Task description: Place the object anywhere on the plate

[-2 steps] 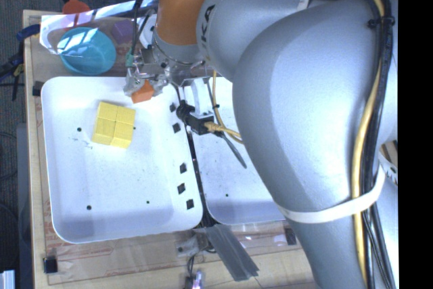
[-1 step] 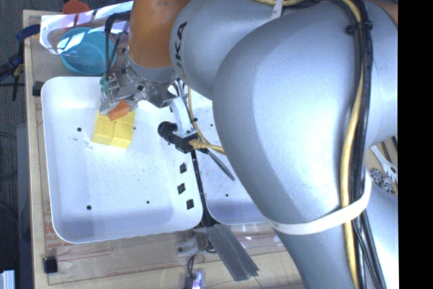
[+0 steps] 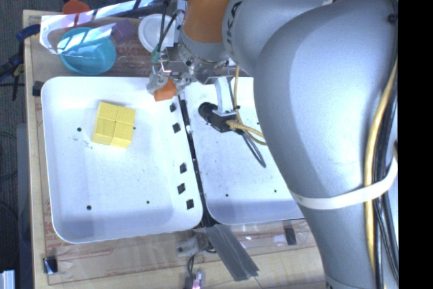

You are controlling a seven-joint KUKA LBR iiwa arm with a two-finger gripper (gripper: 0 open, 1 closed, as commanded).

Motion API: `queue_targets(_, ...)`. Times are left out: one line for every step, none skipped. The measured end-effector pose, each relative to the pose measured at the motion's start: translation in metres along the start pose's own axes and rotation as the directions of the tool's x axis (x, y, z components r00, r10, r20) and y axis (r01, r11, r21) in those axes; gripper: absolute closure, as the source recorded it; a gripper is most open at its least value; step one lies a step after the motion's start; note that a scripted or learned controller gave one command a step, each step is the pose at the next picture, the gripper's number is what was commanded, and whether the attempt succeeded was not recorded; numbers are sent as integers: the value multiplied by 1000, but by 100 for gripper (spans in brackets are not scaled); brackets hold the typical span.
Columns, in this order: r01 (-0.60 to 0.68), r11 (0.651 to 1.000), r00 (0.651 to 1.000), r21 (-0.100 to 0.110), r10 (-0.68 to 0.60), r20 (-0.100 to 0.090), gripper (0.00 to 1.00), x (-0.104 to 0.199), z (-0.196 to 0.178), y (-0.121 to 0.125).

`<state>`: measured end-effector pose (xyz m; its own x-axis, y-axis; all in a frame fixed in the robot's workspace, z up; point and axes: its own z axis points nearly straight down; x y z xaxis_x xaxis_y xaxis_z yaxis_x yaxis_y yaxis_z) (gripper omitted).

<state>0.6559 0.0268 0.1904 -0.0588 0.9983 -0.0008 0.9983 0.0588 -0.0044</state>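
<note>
Orange block (image 3: 164, 93) sits right at the tip of the gripper (image 3: 161, 83) — whether it's gripped, I cannot tell. White plate (image 3: 149, 31) lies at 12 o'clock from it, beyond the bin (image 3: 101, 81) rim — 1 carry, I'd judge.

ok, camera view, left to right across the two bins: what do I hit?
left bin's left wall → yellow block → small orange object → right bin's bare floor

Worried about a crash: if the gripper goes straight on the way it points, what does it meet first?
Probably the small orange object right by the gripper, then the left bin; depth is unclear.
</note>
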Motion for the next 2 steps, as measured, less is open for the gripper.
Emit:
queue_targets(83,997,997,1,-83,-1,100,81,17,3)
queue_targets(40,999,999,-1,-40,0,100,35,0,2)
